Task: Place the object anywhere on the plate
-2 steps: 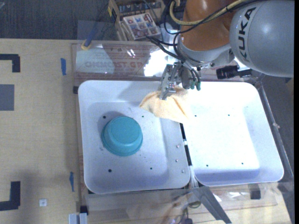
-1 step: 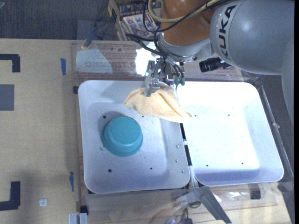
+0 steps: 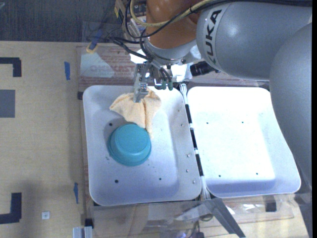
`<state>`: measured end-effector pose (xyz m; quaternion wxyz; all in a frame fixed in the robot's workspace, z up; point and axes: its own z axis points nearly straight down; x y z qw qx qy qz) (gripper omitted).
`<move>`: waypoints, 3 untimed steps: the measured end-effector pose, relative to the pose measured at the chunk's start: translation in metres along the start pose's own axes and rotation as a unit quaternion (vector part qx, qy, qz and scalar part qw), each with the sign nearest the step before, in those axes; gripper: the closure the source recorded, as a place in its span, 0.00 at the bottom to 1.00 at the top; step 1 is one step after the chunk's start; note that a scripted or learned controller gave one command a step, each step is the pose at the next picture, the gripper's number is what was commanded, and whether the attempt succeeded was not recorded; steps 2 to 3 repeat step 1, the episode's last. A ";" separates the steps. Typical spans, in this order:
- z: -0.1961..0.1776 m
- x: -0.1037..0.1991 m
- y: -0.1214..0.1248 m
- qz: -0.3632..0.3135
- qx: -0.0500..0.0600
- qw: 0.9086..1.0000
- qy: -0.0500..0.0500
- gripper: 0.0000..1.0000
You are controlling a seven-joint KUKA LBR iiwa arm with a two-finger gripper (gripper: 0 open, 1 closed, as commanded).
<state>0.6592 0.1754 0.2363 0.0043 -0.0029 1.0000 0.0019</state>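
Note:
A tan cloth (image 3: pixel 140 111) lies bunched in the far part of the left bin (image 3: pixel 163 172), drawn up into a peak at its top. My gripper (image 3: pixel 142 92) hangs straight above that peak, its fingers shut on the cloth's top fold. The cloth's lower edge hangs down to the blue round plate (image 3: pixel 130 144), which sits in the middle of the left bin just in front of the cloth. The cloth's tip touches or overlaps the plate's far rim.
The right bin (image 3: pixel 237 138) stands beside the left one, with a ridge (image 3: pixel 192 133) between them. The grey arm and its orange band (image 3: pixel 168 9) reach in over the bins' far edge. Cables hang behind the wrist.

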 end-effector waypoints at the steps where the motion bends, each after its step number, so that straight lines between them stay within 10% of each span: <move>1: -0.001 0.000 0.000 0.000 0.000 1.000 -0.001 0.00; 3: -0.001 0.000 0.000 0.000 0.000 1.000 -0.001 0.00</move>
